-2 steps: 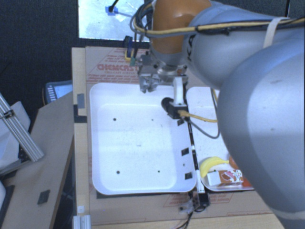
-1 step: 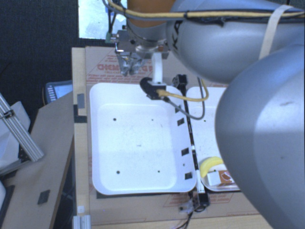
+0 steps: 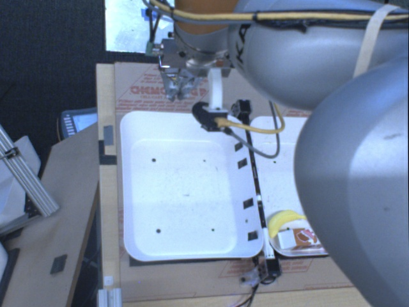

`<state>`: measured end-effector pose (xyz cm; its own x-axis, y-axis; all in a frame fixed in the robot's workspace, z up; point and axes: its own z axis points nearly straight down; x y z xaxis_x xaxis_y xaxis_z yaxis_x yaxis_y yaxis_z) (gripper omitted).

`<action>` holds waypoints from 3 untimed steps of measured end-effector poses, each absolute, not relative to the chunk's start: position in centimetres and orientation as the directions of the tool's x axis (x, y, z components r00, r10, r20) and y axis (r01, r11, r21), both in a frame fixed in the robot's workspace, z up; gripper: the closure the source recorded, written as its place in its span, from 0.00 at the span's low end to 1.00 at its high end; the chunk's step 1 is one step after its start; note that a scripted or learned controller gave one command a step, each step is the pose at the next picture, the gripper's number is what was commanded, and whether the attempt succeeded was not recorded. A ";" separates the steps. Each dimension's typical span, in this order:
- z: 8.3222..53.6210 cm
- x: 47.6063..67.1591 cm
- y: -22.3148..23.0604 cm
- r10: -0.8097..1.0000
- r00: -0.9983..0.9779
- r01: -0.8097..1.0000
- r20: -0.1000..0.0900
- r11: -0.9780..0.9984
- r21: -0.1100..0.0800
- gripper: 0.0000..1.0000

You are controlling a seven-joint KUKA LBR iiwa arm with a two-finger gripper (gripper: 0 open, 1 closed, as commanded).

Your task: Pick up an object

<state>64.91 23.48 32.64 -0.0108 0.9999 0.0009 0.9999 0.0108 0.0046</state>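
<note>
My gripper [image 3: 178, 89] hangs at the top of the camera view, over the cardboard just behind the back rim of the left white bin [image 3: 131, 190]. A yellow curved object [image 3: 285, 220] lies in the front left corner of the right bin [image 3: 281, 165]. Touching it on the right is a small brown packet with a red and white label [image 3: 303, 237]. Both lie far from the gripper, towards the bench front. The grey arm [image 3: 332, 75] hides most of the right bin.
A black divider strip [image 3: 250, 171] with clips runs between the two bins. A yellow cable [image 3: 255, 128] loops from the wrist over the right bin's back. Brown printed cardboard [image 3: 137, 88] lies under the bins. An aluminium rail [image 3: 25, 174] stands at the left.
</note>
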 end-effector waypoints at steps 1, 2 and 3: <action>33.7 65.0 23.5 1.000 -0.018 1.000 0.001 0.018 0.006 1.00; 34.8 65.0 23.5 1.000 -0.024 1.000 0.000 0.024 0.009 1.00; 35.9 65.0 23.6 1.000 -0.031 0.999 0.000 0.031 0.010 1.00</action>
